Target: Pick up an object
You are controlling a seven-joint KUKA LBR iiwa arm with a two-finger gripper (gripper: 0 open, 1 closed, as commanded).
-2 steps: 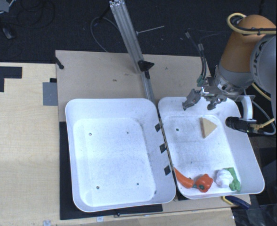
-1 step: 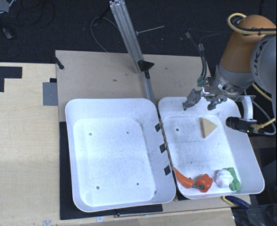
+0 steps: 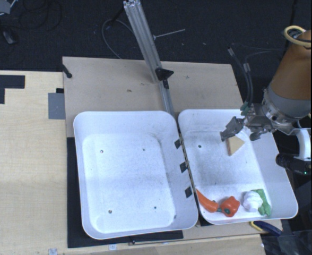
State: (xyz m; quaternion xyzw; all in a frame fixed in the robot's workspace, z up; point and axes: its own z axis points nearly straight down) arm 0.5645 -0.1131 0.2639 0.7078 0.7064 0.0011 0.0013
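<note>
The claw [image 3: 242,130] hangs spread over the right bin [image 3: 283,187], with a tan wedge [image 3: 235,145] just below its fingers, not pinched. Farther below lie a carrot [image 3: 206,202], a red pepper [image 3: 230,205] and a white-and-green vegetable [image 3: 256,201].

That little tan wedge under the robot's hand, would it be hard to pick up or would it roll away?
The tan wedge has flat faces and sharp corners, so it probably won't roll. It looks stiff, like wood or foam, and likely light for its size. It lies low on the right bin floor, so a push may just slide it.
</note>
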